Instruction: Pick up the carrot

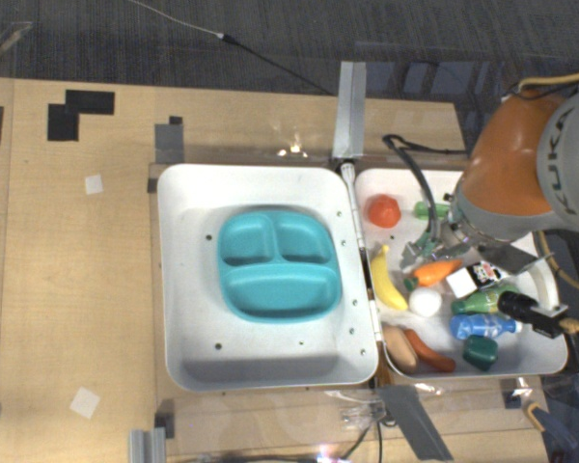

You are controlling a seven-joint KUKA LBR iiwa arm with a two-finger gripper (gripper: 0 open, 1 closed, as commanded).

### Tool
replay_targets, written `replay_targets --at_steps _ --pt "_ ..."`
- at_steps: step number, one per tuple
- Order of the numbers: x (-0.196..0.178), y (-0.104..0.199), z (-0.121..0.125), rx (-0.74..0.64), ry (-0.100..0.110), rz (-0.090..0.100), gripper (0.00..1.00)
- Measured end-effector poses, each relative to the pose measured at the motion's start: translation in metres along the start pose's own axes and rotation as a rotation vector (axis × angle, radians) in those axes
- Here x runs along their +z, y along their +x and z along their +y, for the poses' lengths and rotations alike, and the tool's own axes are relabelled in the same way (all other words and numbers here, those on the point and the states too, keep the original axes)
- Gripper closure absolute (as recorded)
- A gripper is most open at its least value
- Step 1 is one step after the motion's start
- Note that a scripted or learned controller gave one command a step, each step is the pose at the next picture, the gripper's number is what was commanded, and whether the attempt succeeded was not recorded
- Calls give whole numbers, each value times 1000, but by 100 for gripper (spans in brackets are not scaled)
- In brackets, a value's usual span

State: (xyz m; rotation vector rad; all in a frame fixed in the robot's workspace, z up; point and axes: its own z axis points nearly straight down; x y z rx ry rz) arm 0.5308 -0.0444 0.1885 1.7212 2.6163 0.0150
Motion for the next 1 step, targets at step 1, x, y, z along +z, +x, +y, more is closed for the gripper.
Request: replay_targets --at_steps 1 --pt "4 33 17 339 10 0 100"
